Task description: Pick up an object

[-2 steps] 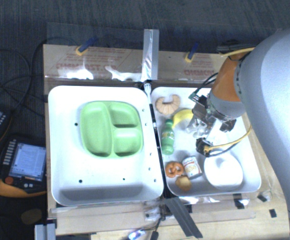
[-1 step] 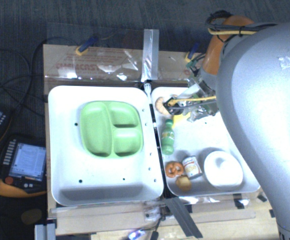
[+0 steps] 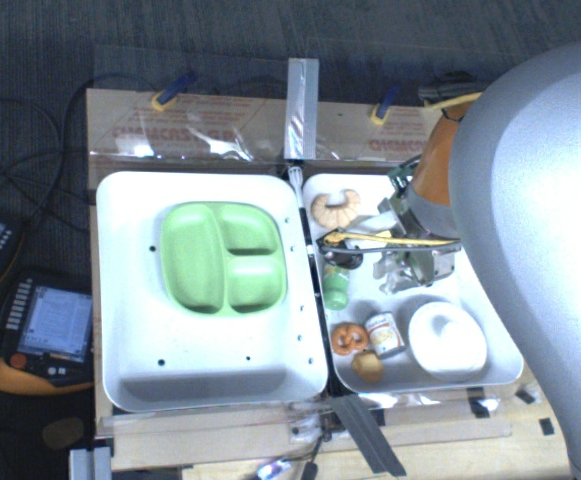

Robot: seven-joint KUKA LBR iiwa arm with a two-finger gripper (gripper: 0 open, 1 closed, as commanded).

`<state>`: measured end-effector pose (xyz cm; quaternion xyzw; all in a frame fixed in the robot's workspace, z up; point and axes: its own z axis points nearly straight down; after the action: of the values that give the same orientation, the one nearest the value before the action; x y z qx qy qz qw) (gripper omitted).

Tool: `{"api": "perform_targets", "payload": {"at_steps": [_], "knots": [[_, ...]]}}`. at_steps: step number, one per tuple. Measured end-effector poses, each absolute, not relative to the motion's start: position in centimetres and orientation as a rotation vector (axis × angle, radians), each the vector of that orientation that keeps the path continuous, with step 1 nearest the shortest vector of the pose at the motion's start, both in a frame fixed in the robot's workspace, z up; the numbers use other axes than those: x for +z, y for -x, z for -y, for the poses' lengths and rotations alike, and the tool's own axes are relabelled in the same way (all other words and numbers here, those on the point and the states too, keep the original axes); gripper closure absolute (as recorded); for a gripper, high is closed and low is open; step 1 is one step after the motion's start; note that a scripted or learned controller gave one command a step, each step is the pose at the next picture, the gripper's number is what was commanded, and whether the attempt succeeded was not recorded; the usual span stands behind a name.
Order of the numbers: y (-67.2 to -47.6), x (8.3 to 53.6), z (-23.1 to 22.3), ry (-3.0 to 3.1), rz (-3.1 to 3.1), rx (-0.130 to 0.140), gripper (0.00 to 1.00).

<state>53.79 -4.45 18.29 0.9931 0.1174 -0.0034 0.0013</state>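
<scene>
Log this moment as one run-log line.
arm: over right bin | gripper: low, near yellow utensil | grasp: unconfirmed | left bin: green divided tray

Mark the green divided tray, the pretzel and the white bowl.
green divided tray [image 3: 222,256]: camera view, centre divider.
pretzel [image 3: 347,338]: camera view, middle of it.
white bowl [image 3: 448,336]: camera view, top surface.

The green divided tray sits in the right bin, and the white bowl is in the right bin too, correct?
Not quite. The camera view shows the green divided tray in the left bin; the white bowl is indeed in the right bin.
</scene>
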Motion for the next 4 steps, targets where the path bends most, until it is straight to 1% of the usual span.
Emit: {"api": "perform_targets", "payload": {"at_steps": [1, 2, 3, 4], "knots": [[-54.9, 22.4, 0.0, -3.125, -0.329, -0.009, 1.00], [-52.5, 27.4, 1.1, -2.998, -0.932, -0.008, 1.00], [-48.7, 23.6, 2.7, -3.024, -0.852, -0.011, 1.00], [-48.4, 18.2, -1.2, -2.897, -1.226, -0.011, 1.00]]}}
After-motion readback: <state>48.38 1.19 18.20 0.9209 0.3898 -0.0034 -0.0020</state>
